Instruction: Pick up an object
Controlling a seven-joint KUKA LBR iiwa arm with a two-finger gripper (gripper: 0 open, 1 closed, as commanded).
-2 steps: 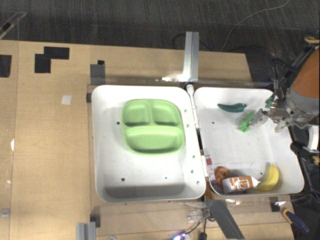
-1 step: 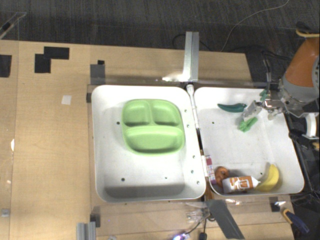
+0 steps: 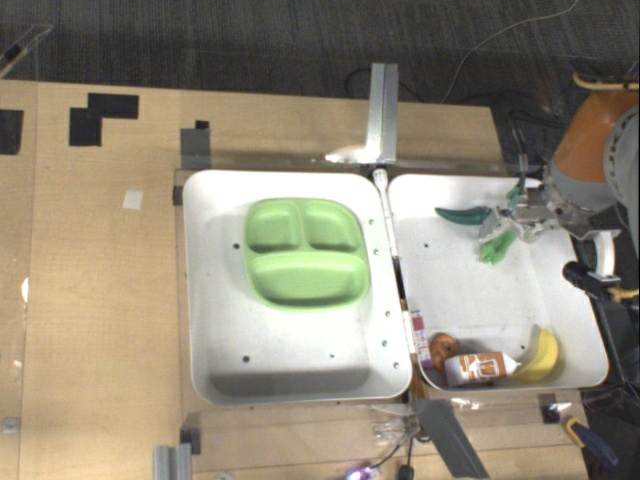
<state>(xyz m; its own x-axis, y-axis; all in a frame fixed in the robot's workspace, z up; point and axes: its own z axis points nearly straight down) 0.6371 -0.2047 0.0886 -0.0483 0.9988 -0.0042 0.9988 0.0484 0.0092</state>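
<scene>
Fingers (image 3: 527, 230) parted, just above the light green piece (image 3: 494, 252) at the right bin's (image 3: 450, 298) far side. Lower squarely astride it, stay clear of the dark green piece (image 3: 460, 213) beside, close firmly, lift straight.

Colours across the two bins and the tabletop
Both bins (image 3: 200, 298) are white; the left one carries a light green divided plate (image 3: 305, 251), while the right one has a dark teal piece (image 3: 462, 214) and a paler green piece (image 3: 496, 249) at the far side, a yellow banana (image 3: 541, 357), a white carton with an orange-brown label (image 3: 478, 368) and a reddish-brown item (image 3: 441, 347) at the near side; the tabletop (image 3: 90, 268) is pale wood with black patches (image 3: 100, 116), the arm (image 3: 600, 148) grey and orange, the floor (image 3: 250, 18) dark grey
</scene>
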